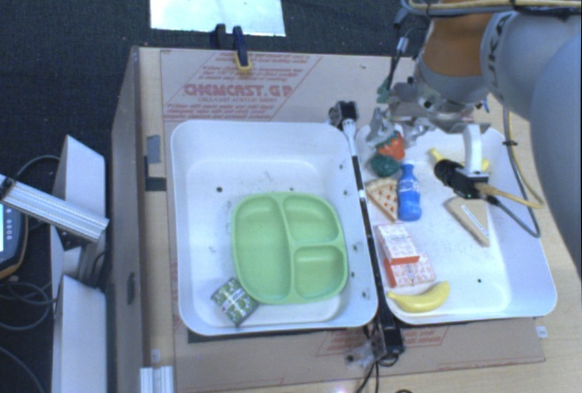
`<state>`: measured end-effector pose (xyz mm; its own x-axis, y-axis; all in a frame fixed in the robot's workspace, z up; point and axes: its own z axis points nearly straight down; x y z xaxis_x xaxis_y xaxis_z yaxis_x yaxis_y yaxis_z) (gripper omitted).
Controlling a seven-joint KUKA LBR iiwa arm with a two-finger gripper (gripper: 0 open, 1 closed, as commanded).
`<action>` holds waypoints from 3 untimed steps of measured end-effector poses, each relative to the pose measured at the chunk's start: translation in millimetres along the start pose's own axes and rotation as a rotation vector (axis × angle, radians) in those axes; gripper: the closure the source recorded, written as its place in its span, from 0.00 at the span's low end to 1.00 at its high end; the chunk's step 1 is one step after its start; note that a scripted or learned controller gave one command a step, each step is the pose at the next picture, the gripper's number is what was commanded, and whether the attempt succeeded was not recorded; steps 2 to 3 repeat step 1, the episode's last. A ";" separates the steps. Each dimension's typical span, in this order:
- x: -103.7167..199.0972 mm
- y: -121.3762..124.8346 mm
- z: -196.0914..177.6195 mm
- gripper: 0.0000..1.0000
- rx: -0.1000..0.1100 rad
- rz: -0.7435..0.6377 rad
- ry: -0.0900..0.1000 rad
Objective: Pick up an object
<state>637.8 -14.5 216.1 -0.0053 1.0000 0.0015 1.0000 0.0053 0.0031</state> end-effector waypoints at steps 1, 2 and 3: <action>-16.1 -37.8 -30.8 1.00 0.001 0.004 -0.002; -16.1 -37.8 -30.8 1.00 0.001 0.004 -0.002; -16.1 -37.8 -30.8 1.00 0.001 0.004 -0.002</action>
